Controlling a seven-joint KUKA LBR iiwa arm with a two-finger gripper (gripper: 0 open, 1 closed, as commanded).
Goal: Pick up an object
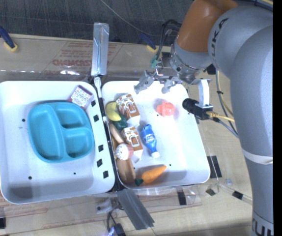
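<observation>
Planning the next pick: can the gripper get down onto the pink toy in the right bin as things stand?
Probably yes. The gripper hangs over the right bin's far edge, and the pink toy lies alone on bare white floor, apart from the clutter by the divider.

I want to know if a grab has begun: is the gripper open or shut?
Open: the gripper hangs over the right bin's far edge, its two fingers apart with nothing between them.

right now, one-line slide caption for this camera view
Open tool above the right bin's far edge, nothing held; pink toy nearby, blue tray in left bin.
</observation>
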